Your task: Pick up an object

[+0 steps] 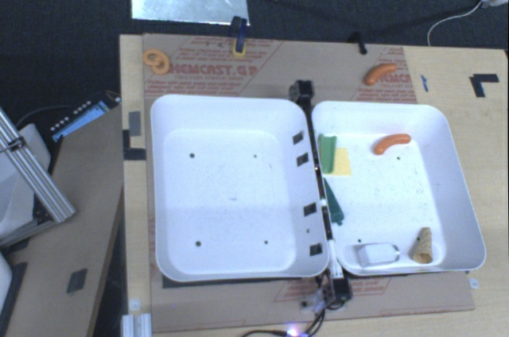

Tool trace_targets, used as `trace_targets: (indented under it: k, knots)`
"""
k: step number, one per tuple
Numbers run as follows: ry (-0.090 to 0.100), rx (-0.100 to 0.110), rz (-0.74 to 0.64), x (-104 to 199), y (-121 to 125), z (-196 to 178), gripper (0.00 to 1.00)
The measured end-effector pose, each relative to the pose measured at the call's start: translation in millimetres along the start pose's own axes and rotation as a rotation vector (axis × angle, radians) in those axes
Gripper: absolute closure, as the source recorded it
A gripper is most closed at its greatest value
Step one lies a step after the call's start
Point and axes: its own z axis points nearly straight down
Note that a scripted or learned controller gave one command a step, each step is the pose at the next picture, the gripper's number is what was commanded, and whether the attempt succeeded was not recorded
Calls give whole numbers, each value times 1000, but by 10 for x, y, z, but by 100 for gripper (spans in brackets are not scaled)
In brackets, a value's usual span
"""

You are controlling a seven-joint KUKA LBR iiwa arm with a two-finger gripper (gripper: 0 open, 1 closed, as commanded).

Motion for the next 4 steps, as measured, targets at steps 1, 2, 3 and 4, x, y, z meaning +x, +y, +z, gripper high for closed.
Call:
trace_targets:
  k: [1, 2, 3, 4]
  knots:
    - [1, 4, 1, -611, 6, -98, 100]
    - [5, 6, 0, -580, -917, -110, 100]
    - [4, 5, 0, -582, -1753, -114, 100]
    - [3, 4, -4, -573, -1804, -106, 100]
